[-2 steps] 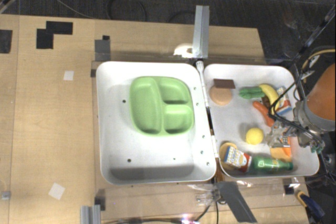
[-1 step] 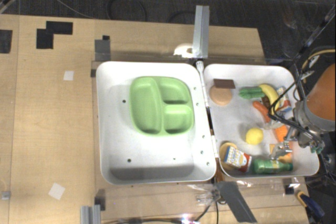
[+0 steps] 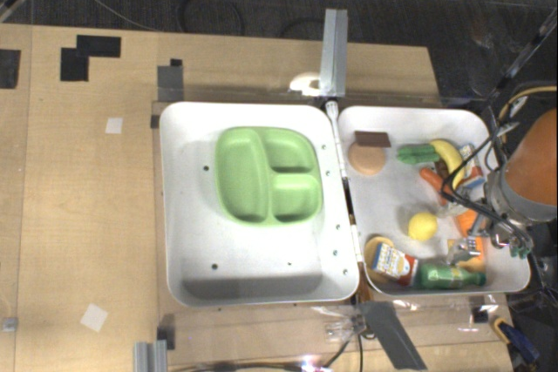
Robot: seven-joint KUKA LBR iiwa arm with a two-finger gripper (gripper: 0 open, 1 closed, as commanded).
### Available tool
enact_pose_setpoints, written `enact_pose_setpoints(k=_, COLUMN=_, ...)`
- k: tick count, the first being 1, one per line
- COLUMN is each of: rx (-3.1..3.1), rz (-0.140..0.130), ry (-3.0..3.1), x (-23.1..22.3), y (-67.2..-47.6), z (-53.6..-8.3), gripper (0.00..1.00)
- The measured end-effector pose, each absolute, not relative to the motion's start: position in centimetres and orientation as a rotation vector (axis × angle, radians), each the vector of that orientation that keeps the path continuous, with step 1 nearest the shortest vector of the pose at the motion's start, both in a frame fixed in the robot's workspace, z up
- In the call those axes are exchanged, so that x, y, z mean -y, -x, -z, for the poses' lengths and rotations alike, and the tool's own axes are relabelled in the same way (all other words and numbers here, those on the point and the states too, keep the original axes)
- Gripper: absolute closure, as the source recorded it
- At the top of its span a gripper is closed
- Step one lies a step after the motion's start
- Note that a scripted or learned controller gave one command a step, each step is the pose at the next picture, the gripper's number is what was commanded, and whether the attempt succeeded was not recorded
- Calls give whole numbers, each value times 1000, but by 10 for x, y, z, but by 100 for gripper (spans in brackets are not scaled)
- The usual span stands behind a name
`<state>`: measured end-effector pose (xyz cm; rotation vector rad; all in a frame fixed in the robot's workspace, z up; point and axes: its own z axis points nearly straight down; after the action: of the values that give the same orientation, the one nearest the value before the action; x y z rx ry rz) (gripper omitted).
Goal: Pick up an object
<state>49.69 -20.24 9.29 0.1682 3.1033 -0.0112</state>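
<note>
You are looking down on a wooden bench (image 3: 78, 213) bearing two white bins side by side. Starting at the left, the left bin (image 3: 187, 274) is holding a green divided tray (image 3: 266, 176), lying flat near the bin's middle, with three compartments facing up.

Moving across the divider, the right bin (image 3: 384, 213) is holding the loose objects. Near its upper left corner a small brown block (image 3: 372, 138) is touching the top of a tan round piece (image 3: 367, 159). At the lower left a yellow packet with a red end (image 3: 391, 260) is lying just beside a green bottle (image 3: 449, 276), which is resting on its side along the bin's lower wall. A yellow lemon (image 3: 422, 226) is sitting alone near the middle. Further up, a green vegetable (image 3: 417, 154) is lying against a banana (image 3: 447, 154), with an orange carrot (image 3: 432, 179) just below them.

At the right, the arm (image 3: 534, 165) is reaching in over the bin's right side, and the gripper (image 3: 468, 246) is hanging just above the green bottle's right end. You cannot tell how it is set or whether it has anything.
</note>
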Motion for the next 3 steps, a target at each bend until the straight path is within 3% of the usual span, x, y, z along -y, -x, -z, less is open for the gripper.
enact_pose_setpoints(k=1, rx=-3104, rz=12, ry=-156, x=201, y=-498, z=-104, gripper=100)
enact_pose_setpoints(k=2, rx=-3105, rz=11, ry=-155, x=201, y=-498, z=-104, gripper=0)
enact_pose_setpoints(k=3, rx=-3102, rz=9, ry=-215, x=205, y=-497, z=-93, gripper=0)
